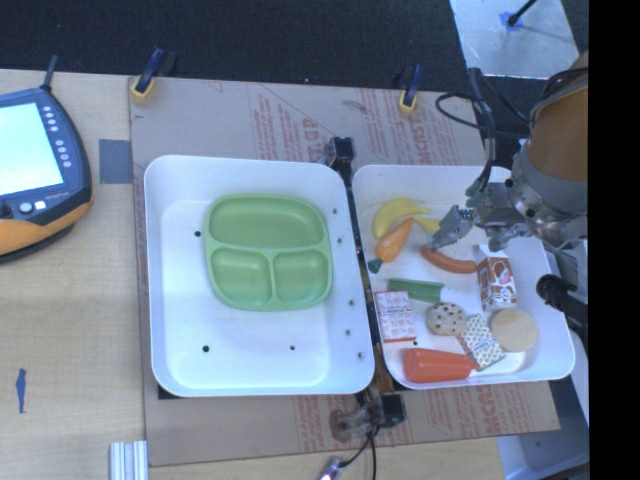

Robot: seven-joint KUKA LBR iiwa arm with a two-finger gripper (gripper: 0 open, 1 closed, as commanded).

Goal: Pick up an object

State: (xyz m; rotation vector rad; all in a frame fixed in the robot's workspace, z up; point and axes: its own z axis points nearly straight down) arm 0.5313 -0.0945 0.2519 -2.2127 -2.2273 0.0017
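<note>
The right white bin [560, 366] holds a glossy orange-red sausage [449, 261] beneath the spread pincer [452, 230].

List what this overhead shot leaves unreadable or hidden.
- Pincer: small and dark over the right bin; what it holds, if anything, is unclear.
- Arm: cut off by the camera view's right edge.
- Red-and-white packet: print too small to read.
- Sausage: upper end runs under the pincer.
</note>
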